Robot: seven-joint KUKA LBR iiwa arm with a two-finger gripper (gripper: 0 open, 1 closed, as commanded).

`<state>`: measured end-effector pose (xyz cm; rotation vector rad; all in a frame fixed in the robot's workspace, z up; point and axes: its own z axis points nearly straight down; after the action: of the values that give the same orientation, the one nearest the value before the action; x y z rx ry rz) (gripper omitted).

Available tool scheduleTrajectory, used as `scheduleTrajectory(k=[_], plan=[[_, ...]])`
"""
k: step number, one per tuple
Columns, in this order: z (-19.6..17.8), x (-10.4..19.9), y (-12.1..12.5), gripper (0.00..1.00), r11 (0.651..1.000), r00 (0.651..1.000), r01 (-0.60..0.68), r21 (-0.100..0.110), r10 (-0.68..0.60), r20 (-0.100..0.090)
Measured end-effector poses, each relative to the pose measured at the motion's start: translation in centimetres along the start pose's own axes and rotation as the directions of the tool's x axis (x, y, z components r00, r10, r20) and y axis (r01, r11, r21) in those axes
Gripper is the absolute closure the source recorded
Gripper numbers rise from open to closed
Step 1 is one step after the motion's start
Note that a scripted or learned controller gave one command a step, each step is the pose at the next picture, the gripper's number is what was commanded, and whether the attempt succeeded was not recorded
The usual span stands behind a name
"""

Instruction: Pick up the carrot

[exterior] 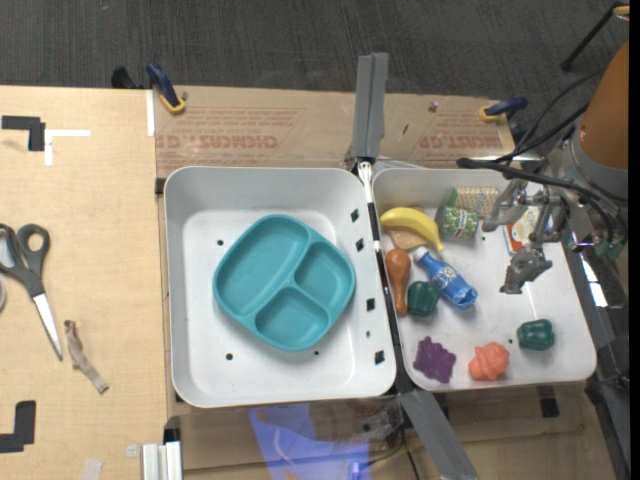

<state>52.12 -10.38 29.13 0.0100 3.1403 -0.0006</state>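
- Near edge of right bin (590,363): purple grapes (434,358), orange lump (489,362), green pepper (536,335), all apart.
- Mid bin: carrot (399,277) lying against the left wall, touching a dark green vegetable (422,299), beside a blue bottle (446,277); untouched, not yet picked up.
- Hand (523,268) hovering well right of the carrot, gripping nothing; fingers apart or together, cannot tell.
- Farther: banana (413,224), green can (460,218).
- Left bin (190,278): teal divided plate (285,282).

Arm (600,138) reaches in from right, wrist angled downward.
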Motion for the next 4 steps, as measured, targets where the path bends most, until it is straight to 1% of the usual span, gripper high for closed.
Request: scheduleTrajectory(k=[1,2,3,4], plan=[[3.6,-3.2,0.6,0.0,0.828,0.828,0.561,-0.001,-0.561,0.002],[2.7,-3.4,0.7,1.0,0.827,0.827,0.562,0.001,-0.562,0.005],[2.6,2.9,-3.0,1.0,0.804,0.804,0.594,-0.001,-0.594,0.001],[0.4,1.5,-11.0,1.0,0.659,0.659,0.752,0.002,-0.752,0.003]])
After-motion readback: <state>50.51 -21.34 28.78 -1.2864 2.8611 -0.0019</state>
